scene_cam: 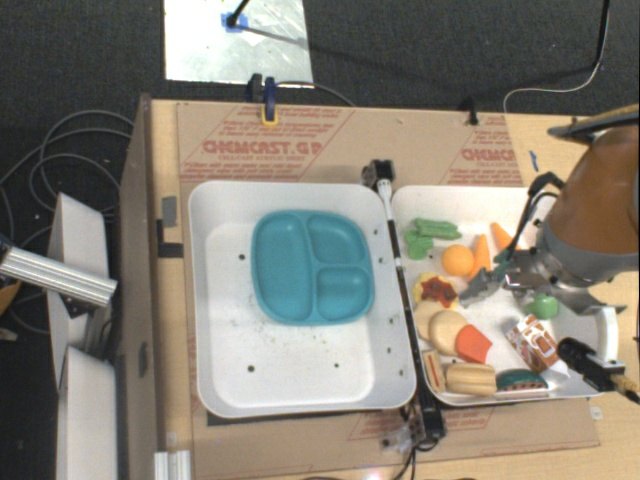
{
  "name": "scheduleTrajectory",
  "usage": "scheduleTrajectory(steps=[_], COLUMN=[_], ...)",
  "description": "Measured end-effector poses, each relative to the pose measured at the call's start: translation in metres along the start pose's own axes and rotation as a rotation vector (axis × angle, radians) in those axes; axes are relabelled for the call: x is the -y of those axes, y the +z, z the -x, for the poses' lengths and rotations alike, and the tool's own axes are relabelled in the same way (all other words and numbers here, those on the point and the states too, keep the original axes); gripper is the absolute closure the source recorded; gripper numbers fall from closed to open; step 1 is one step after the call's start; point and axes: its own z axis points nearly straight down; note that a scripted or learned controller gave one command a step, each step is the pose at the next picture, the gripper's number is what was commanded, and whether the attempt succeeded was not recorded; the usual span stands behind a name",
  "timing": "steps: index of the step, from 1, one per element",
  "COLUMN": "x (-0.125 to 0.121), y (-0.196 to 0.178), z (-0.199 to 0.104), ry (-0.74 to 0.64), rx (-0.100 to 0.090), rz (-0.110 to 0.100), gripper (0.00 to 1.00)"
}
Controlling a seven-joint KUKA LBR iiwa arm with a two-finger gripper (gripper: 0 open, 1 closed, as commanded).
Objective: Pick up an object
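The right bin [600,320] holds several toy foods. Among them are a green pepper [432,230], an orange ball [459,260], a carrot [481,250], a red piece [437,290], a beige potato shape [445,324] and an orange-red wedge [474,343]. A bread roll [470,377], a teal item [520,379], a brown and white packet [535,340] and a green ball [545,305] lie there too. My gripper [487,281] hangs over the middle of this bin, just right of the orange ball and the red piece. Nothing is visibly held.
The left bin [225,368] carries a blue divided plate [311,266]. A metal divider [398,258] runs between the bins. The arm's grey and orange body [600,208] covers the right bin's far right side. Cardboard surrounds both bins.
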Motion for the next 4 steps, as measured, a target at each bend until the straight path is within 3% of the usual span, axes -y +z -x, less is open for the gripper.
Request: scheduleTrajectory(steps=[1,2,3,4], x=[-0.032,-0.030,-0.073,-0.114], y=[0.108,0.103,0.071,0.104], z=[-0.017,0.010,0.011,0.020], ry=[-0.004,0.003,-0.003,-0.003], rx=[0.000,0.002,0.002,0.001], rz=[0.001,0.002,0.007,0.005], gripper=[0.00,0.00,0.00,0.00])
